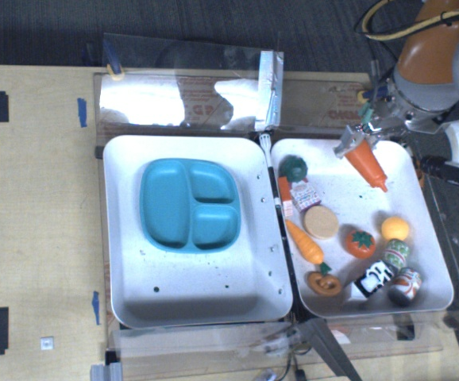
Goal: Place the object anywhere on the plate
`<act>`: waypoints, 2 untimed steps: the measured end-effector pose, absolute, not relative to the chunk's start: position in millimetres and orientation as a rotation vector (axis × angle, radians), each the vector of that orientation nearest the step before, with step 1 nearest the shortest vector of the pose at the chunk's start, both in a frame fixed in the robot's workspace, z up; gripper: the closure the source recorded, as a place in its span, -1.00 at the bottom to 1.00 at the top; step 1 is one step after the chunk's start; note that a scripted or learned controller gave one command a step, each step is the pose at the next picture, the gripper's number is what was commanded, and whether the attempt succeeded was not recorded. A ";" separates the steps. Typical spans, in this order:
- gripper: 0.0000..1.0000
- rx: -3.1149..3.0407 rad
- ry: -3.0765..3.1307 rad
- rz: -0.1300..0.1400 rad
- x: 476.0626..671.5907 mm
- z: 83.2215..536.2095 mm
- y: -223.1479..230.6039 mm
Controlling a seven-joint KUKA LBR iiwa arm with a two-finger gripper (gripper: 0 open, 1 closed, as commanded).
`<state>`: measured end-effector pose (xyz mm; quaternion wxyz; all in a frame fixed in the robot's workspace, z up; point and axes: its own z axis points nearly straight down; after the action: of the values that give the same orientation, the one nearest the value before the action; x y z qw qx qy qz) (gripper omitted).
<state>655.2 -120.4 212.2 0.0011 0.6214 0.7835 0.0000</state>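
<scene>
The pincer (358, 139) hangs over the upper edge of the right bin (432, 248), at about one o'clock from that bin's centre, and it is clamped on the thick end of an orange carrot (368, 163). The carrot slants down from the pincer toward five o'clock, its narrow tip pointing into the bin. The blue plate (190, 204), divided into compartments, lies in the left bin (126, 268), well apart from the carrot, at about eight o'clock from the pincer.

In the right bin lie a green broccoli piece (294, 167), a round tan disc (321, 221), a second carrot (305, 243), a tomato (360, 243) and a yellow lemon (395, 228). Both bins rest on the tabletop (31, 213).
</scene>
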 end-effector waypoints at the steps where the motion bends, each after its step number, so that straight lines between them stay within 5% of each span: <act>1: 1.00 2.088 2.338 0.004 655.1 255.1 -140.8; 2: 1.00 2.484 1.935 -0.007 665.9 182.4 -59.1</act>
<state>665.9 -59.1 182.4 -0.0034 0.7889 0.6145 -0.0023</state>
